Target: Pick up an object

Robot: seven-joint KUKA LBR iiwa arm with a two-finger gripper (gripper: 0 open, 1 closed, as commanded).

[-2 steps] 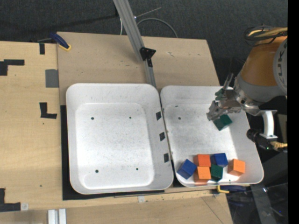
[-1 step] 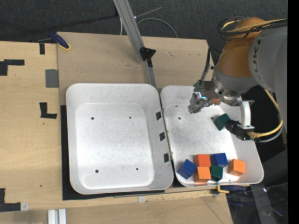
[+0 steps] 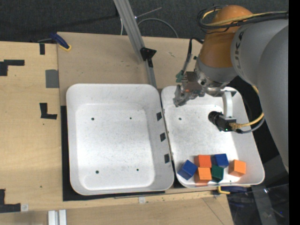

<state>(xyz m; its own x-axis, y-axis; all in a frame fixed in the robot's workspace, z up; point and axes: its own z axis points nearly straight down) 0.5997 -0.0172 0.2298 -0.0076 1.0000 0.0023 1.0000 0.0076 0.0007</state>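
Several small blocks lie bunched at the near end of the right bin (image 3: 243,125): a blue block (image 3: 188,168), an orange block (image 3: 204,161), another blue block (image 3: 221,160), a second orange block (image 3: 204,174), a green block (image 3: 217,173) and a third orange block (image 3: 238,167). My gripper (image 3: 181,99) hangs over the far left corner of that bin, well away from the blocks. Nothing shows between its fingers.
The left bin (image 3: 75,125) stands beside the right one on the wooden bench. A slanted metal pole (image 3: 132,27) comes down to the bins' far joint. A black cable fitting (image 3: 220,120) hangs off the wrist above the right bin.
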